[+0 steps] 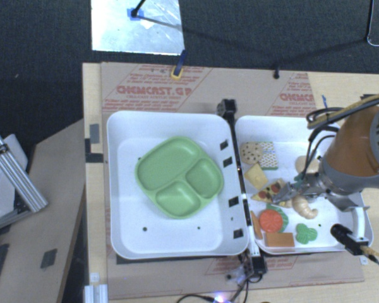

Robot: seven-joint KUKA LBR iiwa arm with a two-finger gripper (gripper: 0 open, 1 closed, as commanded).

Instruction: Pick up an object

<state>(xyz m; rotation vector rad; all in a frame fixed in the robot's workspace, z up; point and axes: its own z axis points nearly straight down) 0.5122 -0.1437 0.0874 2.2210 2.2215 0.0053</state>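
— Gripper (283,196) first: where is it, and what has it got?

— Low in the right bin (284,126), among the toy food. It comes down by the yellow wedge (256,176) and the small pizza slice (271,191), with the croissant (303,207) just beside it. Whether I am clamped or spread, I cannot tell; it's too small and cluttered.

— Which step, then?

— The reach-and-grasp, I judge. Nothing looks lifted yet. Next I need a firm pinch on one piece, then a straight rise clear of the tomato (271,220) and broccoli (306,234).

— And the left bin (170,122)?

— It bears a green tray (179,177), well apart from me.
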